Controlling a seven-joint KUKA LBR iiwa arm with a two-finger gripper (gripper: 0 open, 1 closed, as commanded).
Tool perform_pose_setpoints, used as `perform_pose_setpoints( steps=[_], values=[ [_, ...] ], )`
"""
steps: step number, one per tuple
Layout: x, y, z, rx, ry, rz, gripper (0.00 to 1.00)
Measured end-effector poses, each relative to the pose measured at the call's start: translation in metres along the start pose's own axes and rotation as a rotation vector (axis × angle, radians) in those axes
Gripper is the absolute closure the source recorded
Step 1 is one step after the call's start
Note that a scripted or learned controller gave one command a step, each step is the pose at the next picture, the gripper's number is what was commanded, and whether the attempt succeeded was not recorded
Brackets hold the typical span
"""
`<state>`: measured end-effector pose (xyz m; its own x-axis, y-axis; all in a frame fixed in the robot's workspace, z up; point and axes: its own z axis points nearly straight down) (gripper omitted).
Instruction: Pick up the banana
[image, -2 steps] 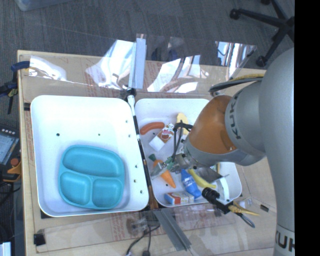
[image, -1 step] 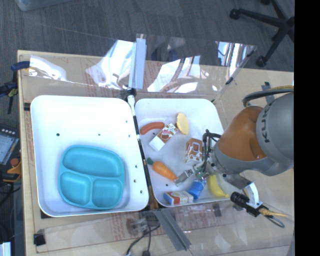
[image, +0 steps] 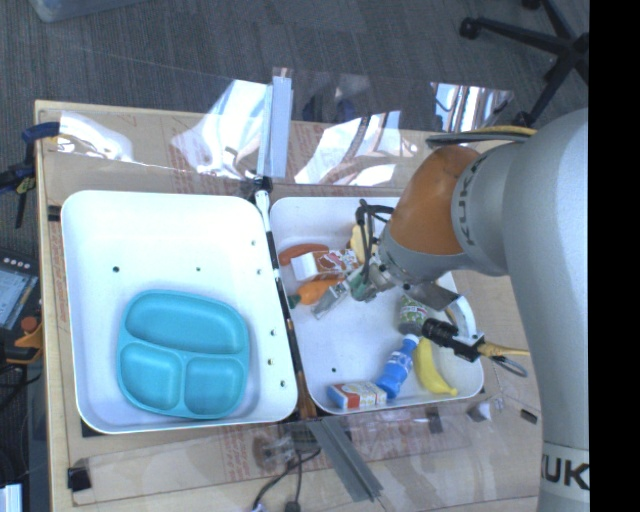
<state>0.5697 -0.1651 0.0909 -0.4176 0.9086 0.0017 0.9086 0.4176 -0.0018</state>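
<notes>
The banana (image: 434, 372) lies in the right bin (image: 350, 342), down near its front right corner, curved and resting flat on the white floor. Just beside it on the left is a blue bottle (image: 397, 370), tipped on its side, and a little further towards the front rim sits a small red and white carton (image: 357, 397). Behind the banana, close under the wrist, there's a greenish patterned can (image: 412, 316).

The end effector (image: 340, 293) is well apart from the banana, hanging low over the middle-left part of that bin, above a cluster of things: an orange piece (image: 317, 291) right by it, a red and white packet (image: 322, 262) just behind, and a slim yellow object (image: 357, 241) towards the back wall. From where I stand I can't tell whether the end effector is open or closed, and nothing can be made out in its grip.

The grey arm (image: 510, 210) with its orange band sweeps in from the right over the bin's back corner. The left bin (image: 160, 235) holds a teal divided tray (image: 185, 352) near its front. Both bins sit on the bench (image: 150, 455).
</notes>
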Motion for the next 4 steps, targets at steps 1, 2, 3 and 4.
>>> perform_pose_setpoints(
  steps=[1,2,3,4],
  values=[
    [0.009,0.058,-0.002,-0.002,-0.004,-0.051,0.0],
    [0.005,0.06,-0.019,-0.012,-0.018,-0.055,1.0],
    [0.005,0.058,-0.019,-0.004,-0.014,-0.055,0.0],
    [-0.017,0.077,-0.009,0.045,0.018,-0.023,0.0]
  ],
)
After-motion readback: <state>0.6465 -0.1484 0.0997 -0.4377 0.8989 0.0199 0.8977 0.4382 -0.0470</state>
